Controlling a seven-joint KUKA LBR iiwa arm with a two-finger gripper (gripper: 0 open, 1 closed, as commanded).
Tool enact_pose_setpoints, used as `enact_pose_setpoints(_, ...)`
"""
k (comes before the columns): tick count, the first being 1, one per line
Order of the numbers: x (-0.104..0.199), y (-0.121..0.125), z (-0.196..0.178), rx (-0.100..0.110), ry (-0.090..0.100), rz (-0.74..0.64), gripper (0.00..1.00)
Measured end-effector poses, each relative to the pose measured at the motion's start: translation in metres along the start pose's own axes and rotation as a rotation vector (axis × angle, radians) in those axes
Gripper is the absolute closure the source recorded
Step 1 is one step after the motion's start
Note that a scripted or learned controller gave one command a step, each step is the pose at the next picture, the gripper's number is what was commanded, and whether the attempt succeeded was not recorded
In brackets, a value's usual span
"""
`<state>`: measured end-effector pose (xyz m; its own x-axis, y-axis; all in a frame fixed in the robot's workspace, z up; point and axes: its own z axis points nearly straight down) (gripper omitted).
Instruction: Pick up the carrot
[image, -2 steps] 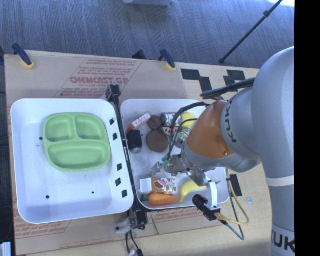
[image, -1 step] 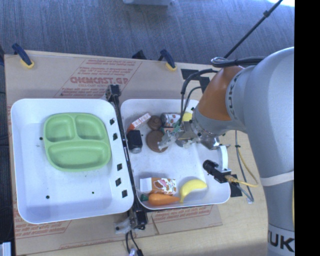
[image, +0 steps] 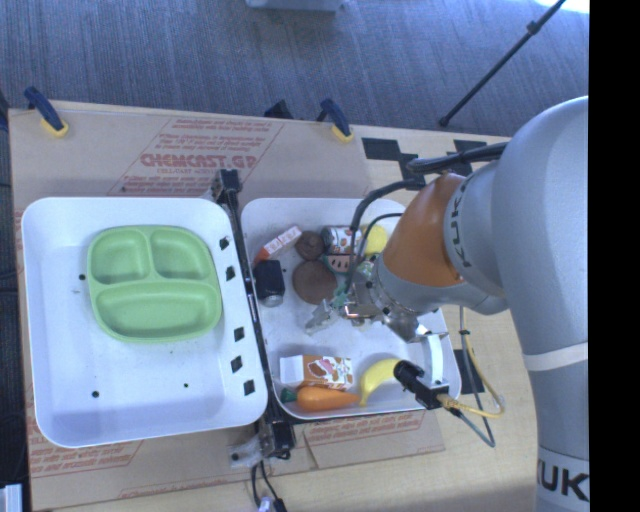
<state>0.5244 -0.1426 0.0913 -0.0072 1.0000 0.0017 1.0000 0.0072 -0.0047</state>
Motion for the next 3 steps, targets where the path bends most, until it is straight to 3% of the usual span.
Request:
enact_pose_setpoints(1,-0.0428,0.0272,-0.0007,-0.002,0.000,0.003,0.00)
enact_pose_setpoints(2,-0.0420,0.0274,-0.0107,0.000,0.001,-0.002,1.00)
enact_pose_setpoints(3,-0.0420,0.0273,-0.0106,0.000,0.001,-0.002,0.00)
